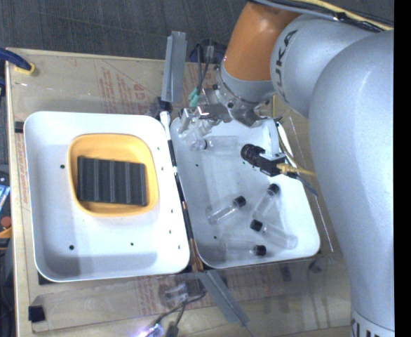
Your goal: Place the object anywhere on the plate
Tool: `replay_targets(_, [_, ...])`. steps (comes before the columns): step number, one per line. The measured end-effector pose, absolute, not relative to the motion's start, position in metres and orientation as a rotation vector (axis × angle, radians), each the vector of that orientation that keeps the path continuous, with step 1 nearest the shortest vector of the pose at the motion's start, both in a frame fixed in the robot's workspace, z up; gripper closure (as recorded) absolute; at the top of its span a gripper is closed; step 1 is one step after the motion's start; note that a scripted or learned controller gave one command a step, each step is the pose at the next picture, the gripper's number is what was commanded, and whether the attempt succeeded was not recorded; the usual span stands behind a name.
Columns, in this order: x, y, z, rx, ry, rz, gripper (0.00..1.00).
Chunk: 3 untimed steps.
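L bin [44, 251], shallow white plastic, is bearing a yellow rounded-square plate [86, 147] w/ a dark ribbed rectangular insert [112, 181] lying at its centre. R bin [305, 248], same type, is holding several clear plastic vials w/ black caps [228, 209], lying scattered on the floor toward the near and right side, apart from the plate. Grey KUKA arm w/ orange band [258, 37] is reaching in from R; its gripper [191, 126] is hovering over R bin's far-left corner. Claw state: cannot tell. No vial is visibly sitting between its tips.

Dark carpet floor [86, 12], wood bench [86, 72]
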State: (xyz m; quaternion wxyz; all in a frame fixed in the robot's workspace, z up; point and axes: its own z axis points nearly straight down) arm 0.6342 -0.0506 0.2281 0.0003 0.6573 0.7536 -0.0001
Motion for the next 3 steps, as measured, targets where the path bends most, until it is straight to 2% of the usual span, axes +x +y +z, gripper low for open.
replay_targets(1, [0.637,-0.008,0.21,1.872,2.528,-0.005,1.0])
replay_targets(2, [0.614,0.007,0.27,1.521,2.747,0.0,1.0])
replay_targets(3, [0.614,0.007,0.27,1.521,2.746,0.0,0.0])
